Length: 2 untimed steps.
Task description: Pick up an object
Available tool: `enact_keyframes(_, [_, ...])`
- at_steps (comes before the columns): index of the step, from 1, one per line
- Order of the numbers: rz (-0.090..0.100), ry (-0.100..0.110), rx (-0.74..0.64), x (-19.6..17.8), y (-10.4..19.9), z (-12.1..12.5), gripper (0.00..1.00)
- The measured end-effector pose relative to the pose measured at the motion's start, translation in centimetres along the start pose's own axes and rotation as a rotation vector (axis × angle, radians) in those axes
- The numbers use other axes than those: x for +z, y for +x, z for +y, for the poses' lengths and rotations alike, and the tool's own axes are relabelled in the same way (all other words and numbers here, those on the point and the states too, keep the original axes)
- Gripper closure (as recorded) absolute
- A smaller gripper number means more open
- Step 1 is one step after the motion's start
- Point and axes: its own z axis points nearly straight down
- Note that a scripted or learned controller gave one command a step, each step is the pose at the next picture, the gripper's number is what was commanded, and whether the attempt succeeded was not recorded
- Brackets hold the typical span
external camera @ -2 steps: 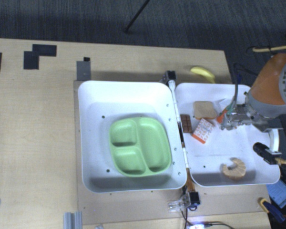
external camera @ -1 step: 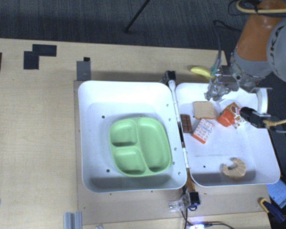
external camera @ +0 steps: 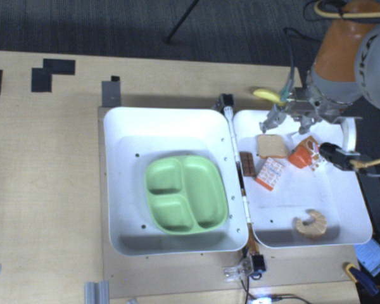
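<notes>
My gripper (external camera: 285,125) hangs open over the back of the right bin (external camera: 348,195), with nothing between its fingers. Just below it lies a tan slice of bread (external camera: 272,146). An orange packet (external camera: 302,154) sits under the right finger (external camera: 304,128). In front of the bread rests a white and red packet (external camera: 270,173), and a brown chocolate bar (external camera: 246,163) lies along the bin's left wall. A pale croissant-shaped piece (external camera: 311,223) is near the front wall. A yellow banana (external camera: 266,94) rests at the bin's back rim.
The left bin (external camera: 123,170) holds a green divided plate (external camera: 185,193). A black clip (external camera: 226,100) sits at the back where the two bins meet. Cables and connectors lie at the bench's front edge (external camera: 250,268).
</notes>
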Motion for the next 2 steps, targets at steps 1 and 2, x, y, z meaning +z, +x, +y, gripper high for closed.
enact_keyframes(1, [0.0,0.006,0.003,13.0,-6.2,0.7,0.0])
enact_keyframes(2, [-0.001,-0.001,-0.004,11.8,-6.1,1.0,1.0])
